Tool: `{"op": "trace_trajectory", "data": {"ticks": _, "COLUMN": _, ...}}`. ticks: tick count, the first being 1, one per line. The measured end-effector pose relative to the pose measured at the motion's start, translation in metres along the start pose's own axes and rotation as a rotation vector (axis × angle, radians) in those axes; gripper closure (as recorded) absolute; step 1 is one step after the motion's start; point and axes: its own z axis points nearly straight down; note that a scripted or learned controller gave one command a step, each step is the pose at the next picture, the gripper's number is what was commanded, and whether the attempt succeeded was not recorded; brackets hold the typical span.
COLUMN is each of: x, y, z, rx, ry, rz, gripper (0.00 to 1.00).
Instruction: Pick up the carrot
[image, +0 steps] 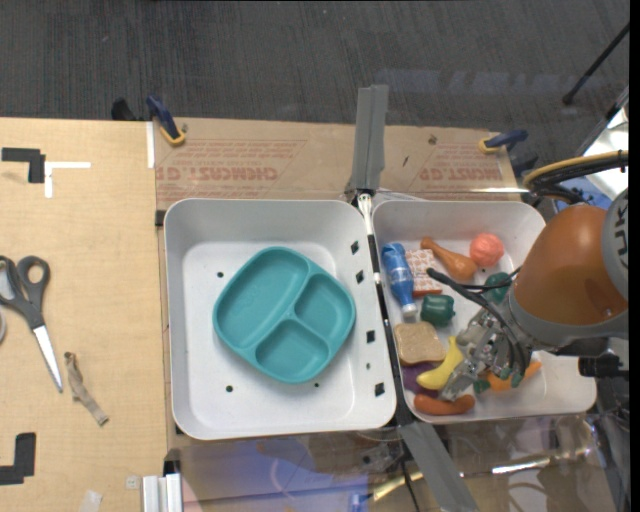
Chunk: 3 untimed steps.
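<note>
Jaws of the gripper (478, 362) hang low over the right bin (560, 398); we cannot tell whether they stand apart or together, and nothing shows clamped between them. Just beside them, on the arm's side, lies the carrot (524, 370). Its green top points toward the jaws and its orange body is partly hidden, so we judge that its long axis runs roughly across the bin. On the far side lie a banana (441, 372) and a bread slice (420, 343), with a sausage (444, 404) at the near rim.
</note>
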Motion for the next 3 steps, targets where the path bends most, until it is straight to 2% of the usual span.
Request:
{"op": "trace_trajectory", "data": {"ticks": 1, "x": -0.020, "y": -0.035, "z": 0.000, "rx": 0.001, "ry": -0.001, "rz": 0.329, "gripper": 0.00}}
{"op": "trace_trajectory", "data": {"ticks": 2, "x": -0.021, "y": -0.034, "z": -0.009, "rx": 0.000, "ry": -0.002, "rz": 0.325, "gripper": 1.00}}
{"op": "trace_trajectory", "data": {"ticks": 3, "x": -0.030, "y": -0.050, "z": -0.199, "rx": 0.002, "ry": -0.002, "rz": 0.520, "gripper": 1.00}}
